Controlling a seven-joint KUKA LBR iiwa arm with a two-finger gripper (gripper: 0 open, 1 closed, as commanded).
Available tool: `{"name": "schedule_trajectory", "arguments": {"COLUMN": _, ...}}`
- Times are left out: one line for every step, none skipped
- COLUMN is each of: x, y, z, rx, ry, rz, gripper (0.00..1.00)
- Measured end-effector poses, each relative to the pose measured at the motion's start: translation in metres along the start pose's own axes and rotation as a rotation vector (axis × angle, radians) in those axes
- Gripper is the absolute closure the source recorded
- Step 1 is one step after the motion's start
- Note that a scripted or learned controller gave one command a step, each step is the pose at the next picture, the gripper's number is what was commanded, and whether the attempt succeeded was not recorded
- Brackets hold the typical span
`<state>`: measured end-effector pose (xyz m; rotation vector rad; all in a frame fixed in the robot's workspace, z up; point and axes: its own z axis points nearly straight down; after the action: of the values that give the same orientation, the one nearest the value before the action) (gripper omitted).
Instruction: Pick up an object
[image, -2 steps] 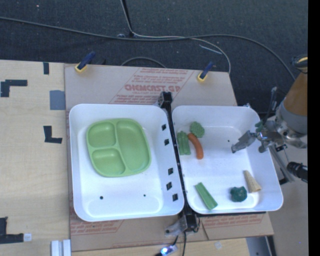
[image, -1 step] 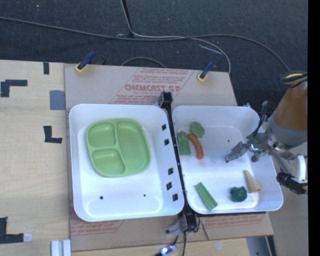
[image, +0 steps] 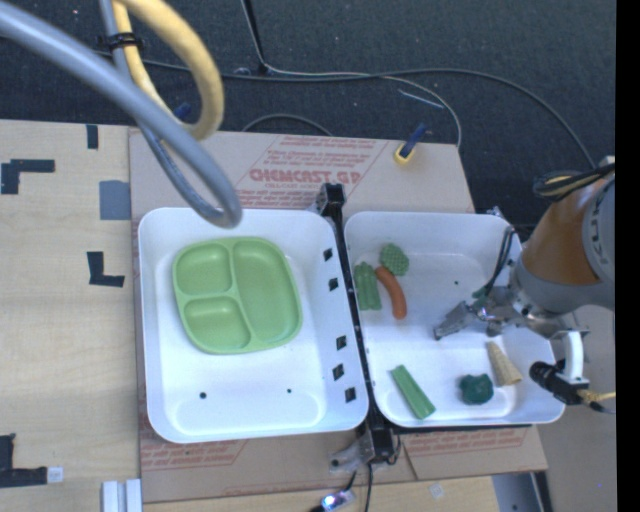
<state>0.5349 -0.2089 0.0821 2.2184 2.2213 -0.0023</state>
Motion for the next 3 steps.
{"name": "schedule_trajectory", "arguments": {"x": 0.0, "y": 0.001, "z": -0.004, "rx": -0.001, "ry": 0.001, "rz": 0.001, "gripper": 0.0}}
{"name": "schedule_trajectory", "arguments": {"x": -0.001, "y": 0.001, "z": -0.014, "rx": -0.004, "ry": -0.002, "rz": 0.001, "gripper": 1.0}}
{"name": "schedule_trajectory", "arguments": {"x": -0.001, "y": -0.006, "z": -0.073, "rx": -0.002, "ry": 0.002, "rz": 0.001, "gripper": 1.0}}
